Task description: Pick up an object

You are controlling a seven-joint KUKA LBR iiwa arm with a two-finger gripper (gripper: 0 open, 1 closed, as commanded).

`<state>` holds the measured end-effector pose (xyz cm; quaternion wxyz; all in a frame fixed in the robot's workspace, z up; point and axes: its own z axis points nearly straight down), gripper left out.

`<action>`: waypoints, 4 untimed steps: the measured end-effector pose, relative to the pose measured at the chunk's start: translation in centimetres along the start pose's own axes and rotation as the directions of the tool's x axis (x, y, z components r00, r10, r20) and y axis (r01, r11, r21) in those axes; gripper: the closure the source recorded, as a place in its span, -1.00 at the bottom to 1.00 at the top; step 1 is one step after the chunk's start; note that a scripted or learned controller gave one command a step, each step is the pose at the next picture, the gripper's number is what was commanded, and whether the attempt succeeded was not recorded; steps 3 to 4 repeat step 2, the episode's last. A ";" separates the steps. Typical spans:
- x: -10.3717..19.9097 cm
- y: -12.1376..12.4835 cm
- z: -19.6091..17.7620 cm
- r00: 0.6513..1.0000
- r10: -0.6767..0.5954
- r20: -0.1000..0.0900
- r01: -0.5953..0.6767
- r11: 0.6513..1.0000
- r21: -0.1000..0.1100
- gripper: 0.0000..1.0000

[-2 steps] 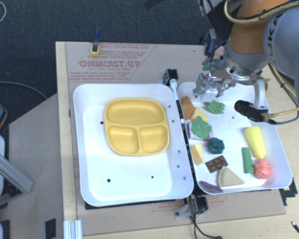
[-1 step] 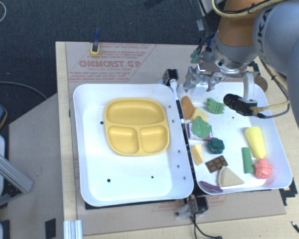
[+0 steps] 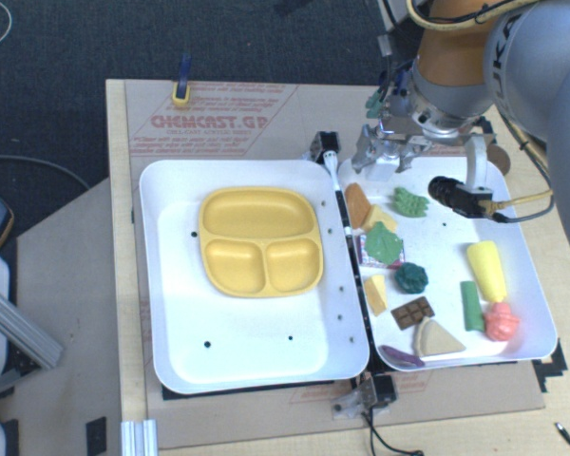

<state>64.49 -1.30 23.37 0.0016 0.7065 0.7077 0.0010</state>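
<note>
- Surface (image 3: 133, 122): carries two white bins side by side, a left bin (image 3: 171, 331) and a right bin (image 3: 442, 250).
- Hand (image 3: 391, 152): hangs above the far left corner of the right bin, on the grey arm with its orange band; released or clenched, cannot tell.
- Things to pick: lie loose in the right bin, all apart from the hand.
- Bread (image 3: 358, 204): leans at the left wall, nearest the hand, with a pale wedge (image 3: 386, 222) touching its right side.
- Leaf (image 3: 410, 202): sits near the far edge, right of the bread.
- Green lump (image 3: 382, 245): rests on a pink wrapper by the left wall, with a teal ball (image 3: 410, 276) just beside it toward the near edge.
- Cheese (image 3: 375, 294): lies at the left wall, beside a chocolate (image 3: 412, 312).
- Triangle (image 3: 439, 338): sits at the near edge, touching a purple strip (image 3: 399, 355) on the rim.
- Yellow roll (image 3: 486, 269): lies near the right edge, above a pink ball (image 3: 501, 321); a green stick (image 3: 470, 304) lies just left of both.
- Tray (image 3: 261, 238): yellow, three compartments, sits in the far half of the left bin.
- Clamp (image 3: 181, 84): blue and yellow, grips the far edge of the surface.
</note>
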 end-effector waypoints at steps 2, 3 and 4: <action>-0.3 0.1 -0.1 1.000 0.000 0.000 0.000 1.000 0.000 1.00; -0.3 0.1 -0.1 1.000 0.000 0.000 0.000 1.000 0.000 1.00; -0.3 0.1 -0.1 1.000 0.000 0.000 0.000 1.000 0.000 1.00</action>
